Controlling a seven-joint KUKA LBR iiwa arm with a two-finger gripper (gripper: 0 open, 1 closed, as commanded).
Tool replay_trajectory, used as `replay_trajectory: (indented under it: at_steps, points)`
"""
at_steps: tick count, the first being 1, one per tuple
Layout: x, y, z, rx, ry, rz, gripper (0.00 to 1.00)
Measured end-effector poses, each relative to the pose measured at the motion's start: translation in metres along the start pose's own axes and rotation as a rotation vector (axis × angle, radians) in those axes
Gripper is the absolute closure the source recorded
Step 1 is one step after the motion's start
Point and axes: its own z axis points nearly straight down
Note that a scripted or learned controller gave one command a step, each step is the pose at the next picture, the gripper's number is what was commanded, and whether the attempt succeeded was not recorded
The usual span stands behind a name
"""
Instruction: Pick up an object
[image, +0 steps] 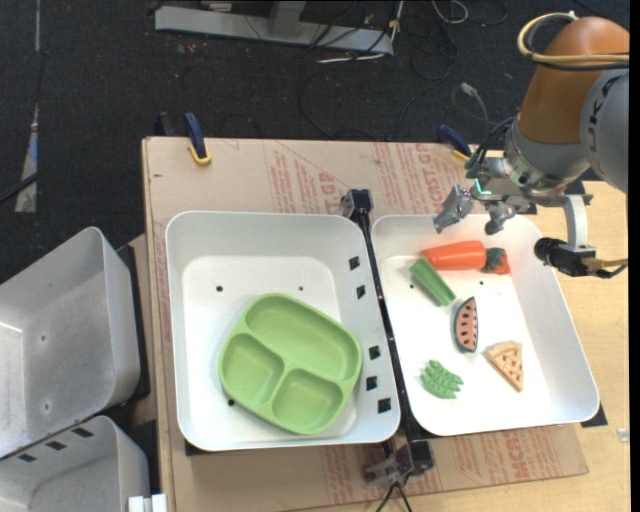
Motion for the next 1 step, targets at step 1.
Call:
replay_trajectory:
  at_steps: [1]
  points:
    - [-0.0001, 0.0005, -0.0011, -0.002, 0.000, 0.000, 0.00]
